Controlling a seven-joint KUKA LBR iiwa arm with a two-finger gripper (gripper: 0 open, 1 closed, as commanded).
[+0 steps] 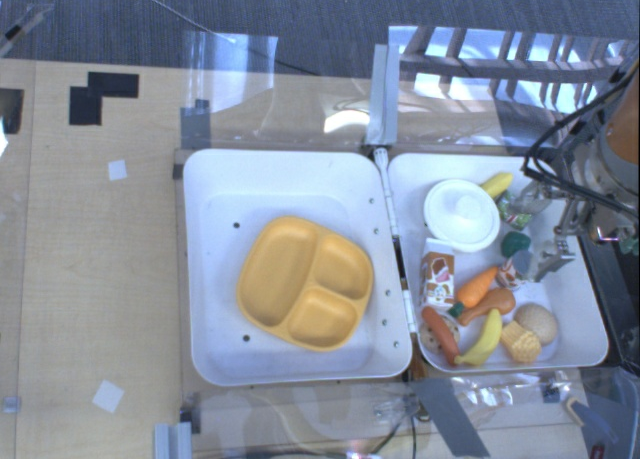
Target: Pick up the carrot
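Observation:
The carrot (478, 285) is a small orange piece lying at a slant in the middle of the right bin (590, 347), among other toy foods. A dark green piece (516, 243) sits just above its right end. My gripper (537, 235) hangs over the right side of this bin, right of and slightly above the carrot, apart from it. Its fingers look open, with nothing between them.
Around the carrot lie a small carton (437, 278), a brown sausage (488, 304), a banana (485, 337), a red sausage (440, 334), a bread roll (538, 322) and a white bowl (461, 213). The left bin (210, 347) holds a yellow divided plate (305, 280).

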